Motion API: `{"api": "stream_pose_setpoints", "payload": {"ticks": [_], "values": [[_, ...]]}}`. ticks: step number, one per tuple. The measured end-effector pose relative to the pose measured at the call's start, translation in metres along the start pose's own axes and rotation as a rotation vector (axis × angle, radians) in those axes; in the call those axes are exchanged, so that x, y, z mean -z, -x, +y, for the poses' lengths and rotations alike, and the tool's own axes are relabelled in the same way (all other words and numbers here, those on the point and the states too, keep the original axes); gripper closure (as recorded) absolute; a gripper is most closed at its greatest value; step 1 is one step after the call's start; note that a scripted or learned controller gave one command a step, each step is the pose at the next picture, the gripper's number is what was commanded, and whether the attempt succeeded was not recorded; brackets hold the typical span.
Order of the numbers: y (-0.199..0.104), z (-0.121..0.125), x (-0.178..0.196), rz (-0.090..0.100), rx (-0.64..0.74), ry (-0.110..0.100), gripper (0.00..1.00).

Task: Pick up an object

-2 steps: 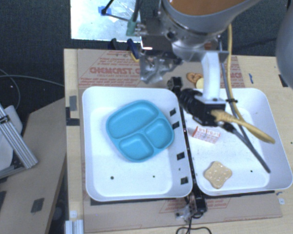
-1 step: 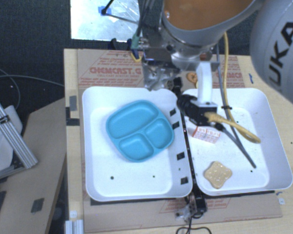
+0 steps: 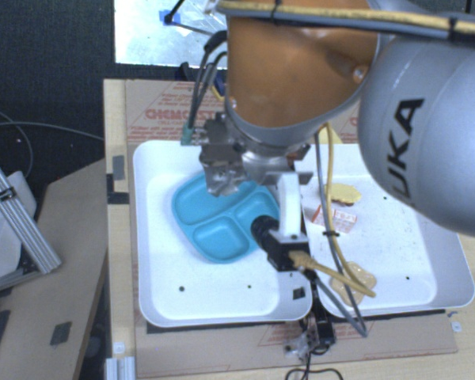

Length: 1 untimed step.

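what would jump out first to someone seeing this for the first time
The big grey arm with its orange band fills the top and right, reaching down over the bins. Under it, a bright blue divided tray lies in the left white bin. Small yellowish bits sit in the right bin.

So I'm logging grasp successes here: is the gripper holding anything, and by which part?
It cannot be told. The gripper sits over the far rim of the blue divided tray in the left bin, but the wrist hides its fingertips.
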State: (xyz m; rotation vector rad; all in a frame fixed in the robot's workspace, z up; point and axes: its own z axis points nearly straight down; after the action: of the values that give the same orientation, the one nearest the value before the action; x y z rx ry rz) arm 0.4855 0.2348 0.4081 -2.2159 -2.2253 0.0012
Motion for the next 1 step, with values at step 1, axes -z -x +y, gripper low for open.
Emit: {"api": "stream_pose_setpoints", "payload": {"ticks": [1], "values": [[0.0006, 0.0386, 0.1250, 0.006, -0.003, 0.017, 1.00]]}}
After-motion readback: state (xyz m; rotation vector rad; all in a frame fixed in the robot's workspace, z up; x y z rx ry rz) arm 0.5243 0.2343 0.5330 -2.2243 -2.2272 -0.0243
